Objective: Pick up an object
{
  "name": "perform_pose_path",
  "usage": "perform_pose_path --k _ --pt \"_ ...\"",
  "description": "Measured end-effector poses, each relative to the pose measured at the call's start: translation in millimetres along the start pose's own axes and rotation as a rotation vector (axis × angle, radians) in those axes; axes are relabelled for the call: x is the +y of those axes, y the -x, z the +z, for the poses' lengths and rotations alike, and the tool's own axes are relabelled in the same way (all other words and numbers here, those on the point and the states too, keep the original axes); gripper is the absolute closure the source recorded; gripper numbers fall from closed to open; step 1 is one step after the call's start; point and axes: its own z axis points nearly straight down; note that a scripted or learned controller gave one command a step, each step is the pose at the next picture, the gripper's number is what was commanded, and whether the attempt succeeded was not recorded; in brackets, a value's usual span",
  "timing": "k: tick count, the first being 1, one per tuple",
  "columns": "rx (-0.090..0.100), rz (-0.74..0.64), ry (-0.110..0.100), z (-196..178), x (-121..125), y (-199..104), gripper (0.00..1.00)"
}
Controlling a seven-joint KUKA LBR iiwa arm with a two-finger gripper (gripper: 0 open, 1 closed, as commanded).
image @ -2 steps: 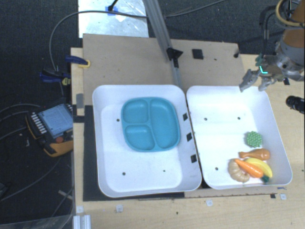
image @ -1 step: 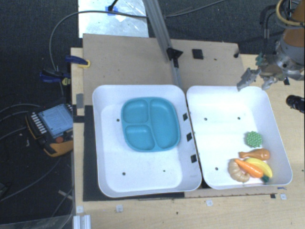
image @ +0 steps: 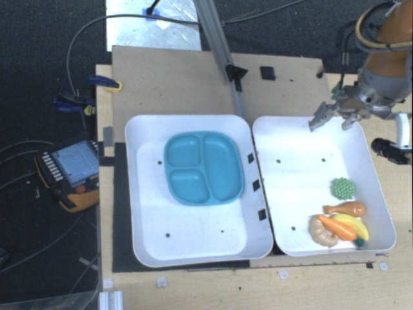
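My two-finger metal gripper [image: 334, 119] hangs over the far rim of the right shallow white bin [image: 290, 192], fingers spread apart w/ nothing between them; the pick items lie well apart from it, bunched in that bin's near right corner. Count: 1 green bumpy ball [image: 343, 188], 1 brown drumstick-shaped toy [image: 347, 208], 1 yellow banana [image: 353, 225], 1 orange carrot [image: 336, 227], 1 tan lumpy pastry-like piece [image: 321, 232]. Rest of the right bin floor is bare btwn gripper and cluster, which sits close to the right and near walls; the left shallow white bin [image: 148, 237] carries 1 blue three-compartment plastic plate [image: 204, 167].
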Motion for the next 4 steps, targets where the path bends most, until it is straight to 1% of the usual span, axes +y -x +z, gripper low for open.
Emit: perform_pose_path --k 1,2,3,4 --pt "0.000 0.000 -0.001 54 8 -7 0.00" --pt "0.000 0.004 -0.002 116 5 -8 0.00" --pt "-0.001 0.001 0.006 101 7 -7 1.00" --pt "-0.001 0.005 0.010 37 4 -4 1.00"
